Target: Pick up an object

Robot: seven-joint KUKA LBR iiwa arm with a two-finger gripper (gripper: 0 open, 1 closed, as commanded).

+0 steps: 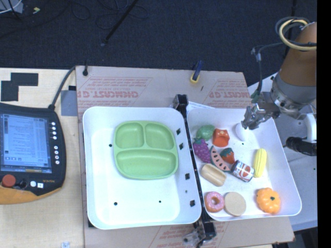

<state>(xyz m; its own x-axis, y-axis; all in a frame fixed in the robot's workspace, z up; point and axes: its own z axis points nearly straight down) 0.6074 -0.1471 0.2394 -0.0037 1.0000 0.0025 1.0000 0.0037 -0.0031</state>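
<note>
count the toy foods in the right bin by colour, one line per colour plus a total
green: 1, leafy vegetable
red: 3, pepper, watermelon slice, can
purple: 1, grapes
yellow: 1, corn
orange: 1, pumpkin
tan: 2, bread roll, cookie
pink: 1, donut
total: 10

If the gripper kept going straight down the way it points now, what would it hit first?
Probably bare floor of the right bin near its upper edge: the gripper hangs there, right of the red pepper and above the corn. Depth is unclear.

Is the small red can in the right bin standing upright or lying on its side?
Lying on its side. The can shows its long printed wall and one round end, tilted between the watermelon slice and the corn.
</note>
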